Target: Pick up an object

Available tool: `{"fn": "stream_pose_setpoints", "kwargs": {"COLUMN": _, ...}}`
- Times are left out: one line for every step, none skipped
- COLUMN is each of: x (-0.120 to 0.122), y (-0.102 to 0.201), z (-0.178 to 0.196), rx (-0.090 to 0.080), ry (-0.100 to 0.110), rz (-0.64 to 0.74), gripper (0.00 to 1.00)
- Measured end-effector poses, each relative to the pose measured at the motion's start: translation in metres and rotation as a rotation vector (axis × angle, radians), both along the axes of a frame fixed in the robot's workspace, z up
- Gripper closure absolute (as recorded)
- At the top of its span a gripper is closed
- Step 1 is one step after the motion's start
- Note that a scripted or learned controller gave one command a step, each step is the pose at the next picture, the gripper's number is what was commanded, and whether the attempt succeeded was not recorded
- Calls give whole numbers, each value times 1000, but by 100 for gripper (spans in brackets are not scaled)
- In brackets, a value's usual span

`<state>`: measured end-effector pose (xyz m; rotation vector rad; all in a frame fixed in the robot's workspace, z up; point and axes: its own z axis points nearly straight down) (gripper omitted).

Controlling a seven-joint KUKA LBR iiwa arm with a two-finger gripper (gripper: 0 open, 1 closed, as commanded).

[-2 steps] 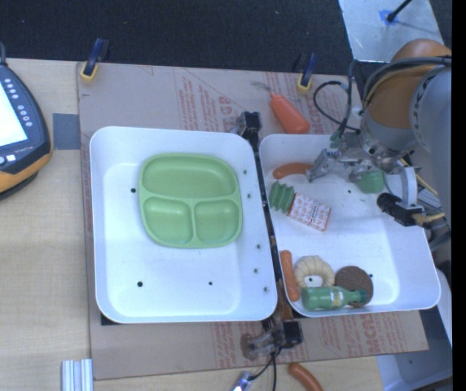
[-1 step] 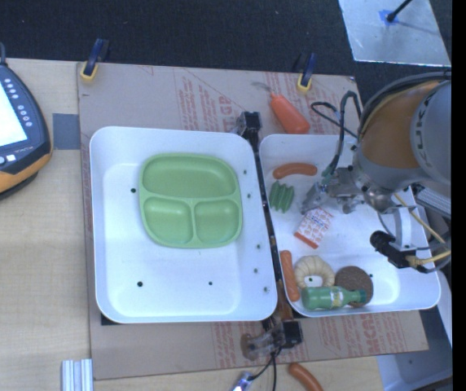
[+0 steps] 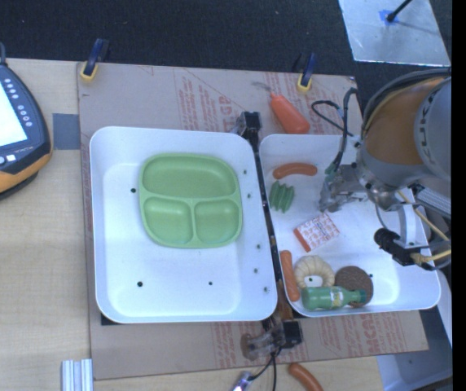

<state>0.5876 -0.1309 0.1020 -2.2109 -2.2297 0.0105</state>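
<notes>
The right bin [image 3: 412,298] holds several toy foods. A reddish sausage [image 3: 295,169] lies at its far left, with a green ridged piece [image 3: 282,195] just below it. A red-and-white packet [image 3: 317,232] sits mid-bin. Along the near side are an orange carrot stick [image 3: 287,274], a pale ring-shaped pastry [image 3: 313,269], a dark round cookie [image 3: 353,279] and a green bottle [image 3: 335,298] lying on its side. My gripper [image 3: 336,194] hangs low over the bin's upper middle, just above the packet and right of the sausage. Nothing shows in its grasp.
The left bin [image 3: 115,283] carries a green divided plate [image 3: 191,199]. An orange carrot [image 3: 288,114] lies outside, behind the right bin, and another sausage [image 3: 306,375] lies in front of the bins. A teach pendant [image 3: 1,133] rests at far left. Blue clamps [image 3: 305,68] hold the board.
</notes>
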Motion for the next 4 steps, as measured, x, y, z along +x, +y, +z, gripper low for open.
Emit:
{"fn": "stream_pose_setpoints", "kwargs": {"x": 0, "y": 0, "z": 0, "rx": 0, "ry": 0, "rz": 1, "gripper": 0}}
{"fn": "stream_pose_setpoints", "kwargs": {"x": 69, "y": 22, "z": -10, "rx": 4, "ry": -2, "rz": -4, "gripper": 0}}
{"fn": "stream_pose_setpoints", "kwargs": {"x": 68, "y": 32, "z": -10, "rx": 4, "ry": 0, "rz": -4, "gripper": 0}}
{"fn": "stream_pose_setpoints", "kwargs": {"x": 68, "y": 38, "z": -10, "rx": 5, "ry": 1, "rz": -4, "gripper": 0}}
